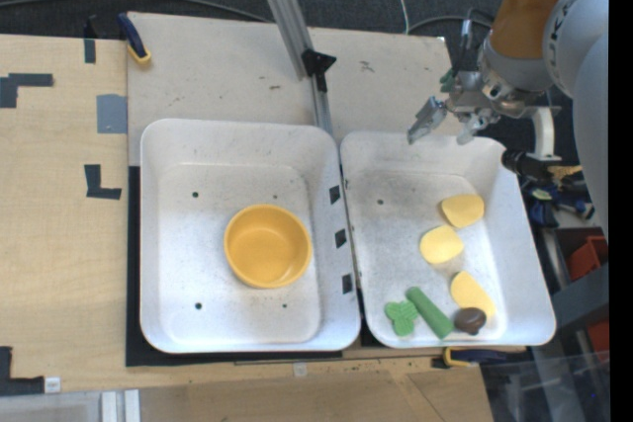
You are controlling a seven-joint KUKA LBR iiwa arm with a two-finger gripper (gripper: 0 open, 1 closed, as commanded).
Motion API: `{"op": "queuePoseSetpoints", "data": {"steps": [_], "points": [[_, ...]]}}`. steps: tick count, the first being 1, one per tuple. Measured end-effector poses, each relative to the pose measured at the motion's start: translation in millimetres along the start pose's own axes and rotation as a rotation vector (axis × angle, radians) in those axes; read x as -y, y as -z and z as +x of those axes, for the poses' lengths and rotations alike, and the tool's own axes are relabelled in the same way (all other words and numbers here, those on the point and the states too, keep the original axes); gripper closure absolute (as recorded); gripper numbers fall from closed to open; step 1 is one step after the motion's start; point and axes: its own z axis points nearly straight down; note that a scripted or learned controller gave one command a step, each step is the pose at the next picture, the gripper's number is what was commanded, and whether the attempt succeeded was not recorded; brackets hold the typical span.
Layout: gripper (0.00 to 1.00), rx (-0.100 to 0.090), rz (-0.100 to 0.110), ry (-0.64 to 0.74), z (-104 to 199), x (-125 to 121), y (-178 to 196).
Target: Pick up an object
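We see the tool (441, 126) spread wide and bare above the right bin's (514, 203) far edge, pre-grasp. Next we judge it must descend onto a yellow piece (462, 210).

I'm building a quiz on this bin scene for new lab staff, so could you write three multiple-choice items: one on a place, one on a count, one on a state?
1. Where does the yellow bowl sit?
A. In the left bin
B. In the right bin
C. On the wooden bench top

2. How many pale yellow pieces lie in the right bin?
A. One
B. Three
C. Five

3. What is the state of the claw?
A. Shut on the green piece
B. Pressed into the bowl
C. Open, holding nothing, above the far edge of the right bin

Answers:
1. A, since the bowl rests on the floor of the left bin.
2. B, since three pale yellow pieces lie along that bin's right side.
3. C, since its fingers are spread with nothing between them, and the green piece lies at the near edge.
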Motion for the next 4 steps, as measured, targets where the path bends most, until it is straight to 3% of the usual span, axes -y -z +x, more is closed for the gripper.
{"op": "queuePoseSetpoints", "data": {"steps": [1,3,4], "points": [[0.00,0.001,0.000,0.000,0,0,0],[0.00,0.001,0.011,-0.003,5,1,-110],[1.00,0.000,0.011,-0.001,6,1,-100]]}}
